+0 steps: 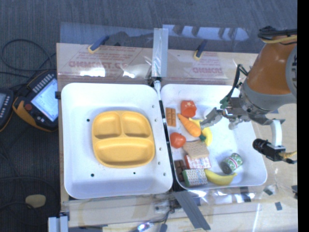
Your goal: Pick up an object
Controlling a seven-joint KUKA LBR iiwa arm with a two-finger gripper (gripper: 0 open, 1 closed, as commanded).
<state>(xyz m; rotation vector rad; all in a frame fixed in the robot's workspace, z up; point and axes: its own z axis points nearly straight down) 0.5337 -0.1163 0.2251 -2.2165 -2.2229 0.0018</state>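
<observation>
Over the right bin [251, 175] my pincer [223, 116] hangs above bare white floor at the bin's 3 o'clock side, with nothing between its fingers; whether they stand wide or narrow I cannot tell from this angle. One grey finger [210, 116] reaches toward 9 o'clock, ending just beside the toy food.

Objects crowd the bin's 9 o'clock half. A red tomato [188, 108] sits at 11 o'clock, an orange carrot [190, 125] just below it, a small yellow piece with a green tip [207, 136] touching the carrot's lower end. A brown biscuit [170, 116] lies against the bin's 9 o'clock wall, a second red piece [177, 139] below it. Toward 6 o'clock lie a slice of bread [196, 150], a printed box [198, 162], a printed can [194, 177], a banana [219, 177] and a small tin [232, 162].

At 9 o'clock on the desk, the left bin [72, 178] holds a yellow divided plate [123, 138].
</observation>
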